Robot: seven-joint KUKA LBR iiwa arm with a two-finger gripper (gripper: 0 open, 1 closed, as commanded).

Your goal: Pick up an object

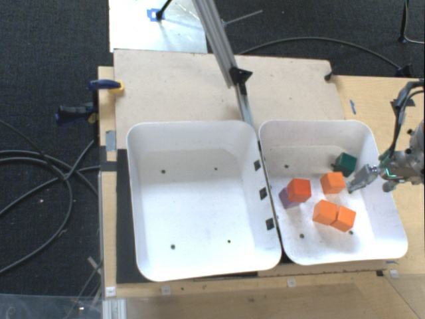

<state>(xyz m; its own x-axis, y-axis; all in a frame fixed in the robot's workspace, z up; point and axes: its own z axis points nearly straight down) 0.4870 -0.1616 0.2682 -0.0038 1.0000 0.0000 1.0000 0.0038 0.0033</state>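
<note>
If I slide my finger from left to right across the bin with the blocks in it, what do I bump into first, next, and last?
Small purple block → orange cube beside it → dark green block → the arm's metal tool.

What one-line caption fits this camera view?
Gripper reaches into the right bin beside orange blocks and a green block.
</note>
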